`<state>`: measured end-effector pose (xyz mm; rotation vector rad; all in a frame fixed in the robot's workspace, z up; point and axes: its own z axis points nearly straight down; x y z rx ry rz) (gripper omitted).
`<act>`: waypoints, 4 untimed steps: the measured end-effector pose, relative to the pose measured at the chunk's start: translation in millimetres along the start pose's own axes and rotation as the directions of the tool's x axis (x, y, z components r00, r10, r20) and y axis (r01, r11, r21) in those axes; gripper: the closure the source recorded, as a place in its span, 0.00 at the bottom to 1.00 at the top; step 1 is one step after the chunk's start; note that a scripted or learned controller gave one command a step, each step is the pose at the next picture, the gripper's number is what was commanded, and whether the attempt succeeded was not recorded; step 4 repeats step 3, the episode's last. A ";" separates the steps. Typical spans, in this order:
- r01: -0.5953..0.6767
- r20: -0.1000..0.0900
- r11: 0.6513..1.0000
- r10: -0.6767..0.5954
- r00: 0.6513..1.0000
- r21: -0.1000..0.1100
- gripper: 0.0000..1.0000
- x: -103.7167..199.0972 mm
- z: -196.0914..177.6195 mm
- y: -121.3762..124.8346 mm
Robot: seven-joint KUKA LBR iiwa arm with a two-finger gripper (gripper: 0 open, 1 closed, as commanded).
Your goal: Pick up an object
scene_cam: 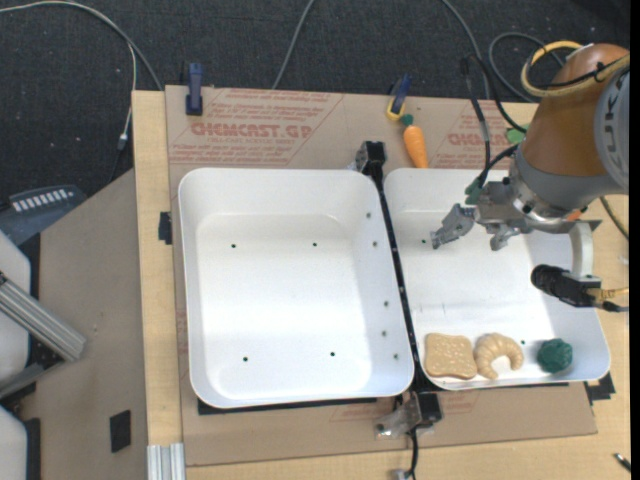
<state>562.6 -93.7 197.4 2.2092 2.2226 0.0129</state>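
My gripper hangs over the upper part of the right bin, its two fingers spread apart with nothing between them. Along that bin's front edge lie three objects: a tan toast-like piece, a pale croissant and a dark green lump. All three are well below the gripper in the view and apart from it. An orange carrot lies on the cardboard behind the right bin.
The left bin sits beside the right one, a black clip where they meet at the back. Blue clamps hold the cardboard's far edge. Cables loop behind the bench. A black part of the arm overhangs the right bin's right side.
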 end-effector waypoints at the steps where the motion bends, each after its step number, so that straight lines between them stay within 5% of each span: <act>1: -0.005 0.000 1.000 0.005 1.000 0.012 0.00 17.6 12.4 -35.1; 2: -0.009 0.002 1.000 0.009 1.000 0.002 0.00 -27.2 -84.2 -52.4; 3: -0.012 0.000 1.000 0.012 1.000 0.018 0.00 -92.3 1.7 -63.6; 4: -0.012 0.000 1.000 0.012 1.000 0.018 0.00 -92.3 1.7 -63.6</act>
